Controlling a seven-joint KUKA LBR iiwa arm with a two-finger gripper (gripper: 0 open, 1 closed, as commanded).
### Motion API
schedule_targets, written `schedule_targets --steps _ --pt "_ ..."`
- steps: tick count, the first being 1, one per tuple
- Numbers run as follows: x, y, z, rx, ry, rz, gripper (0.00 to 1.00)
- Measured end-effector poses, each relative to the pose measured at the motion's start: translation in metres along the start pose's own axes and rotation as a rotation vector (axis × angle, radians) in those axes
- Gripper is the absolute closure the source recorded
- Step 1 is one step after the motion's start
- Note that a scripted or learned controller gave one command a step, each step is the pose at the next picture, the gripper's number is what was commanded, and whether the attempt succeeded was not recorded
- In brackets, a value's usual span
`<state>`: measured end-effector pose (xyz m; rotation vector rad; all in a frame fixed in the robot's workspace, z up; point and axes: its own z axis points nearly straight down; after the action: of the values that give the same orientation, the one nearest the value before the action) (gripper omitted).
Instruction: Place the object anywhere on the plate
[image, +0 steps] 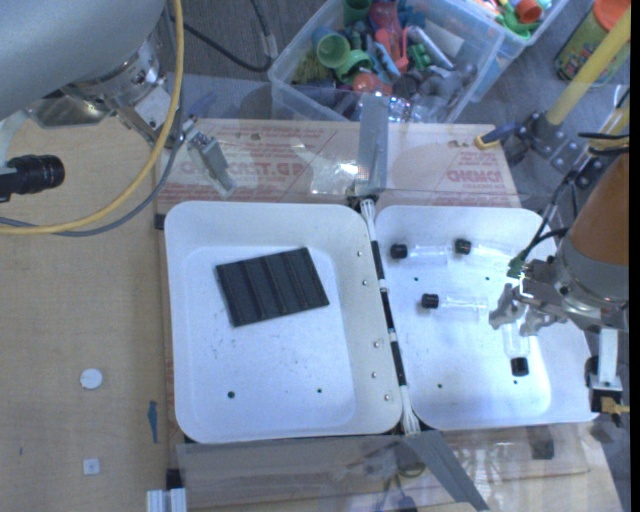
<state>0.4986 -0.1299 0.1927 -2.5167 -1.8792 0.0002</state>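
Nearest the viewer, two shallow white bins sit side by side on a wooden bench (70, 300); the left bin (190, 400) holds a dark ribbed plate (272, 285), lying flat and slightly askew near its middle; the right bin (440, 400) holds small clear tubes with black caps, one pair of caps (398, 251) toward the back, another cap (429, 300) mid-bin; a third black cap (519, 367) lies just below the gripper (520, 322), which hangs low over the right bin's right side; whether it is clenched or released cannot be told; behind the bins stand a clear tub of colourful toys (400, 50) and a looping yellow cable (176, 120).
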Motion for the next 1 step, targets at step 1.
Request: schedule_targets --steps 1 --pt "0.0 0.0 -0.0001 0.0 0.0 0.0 0.0"
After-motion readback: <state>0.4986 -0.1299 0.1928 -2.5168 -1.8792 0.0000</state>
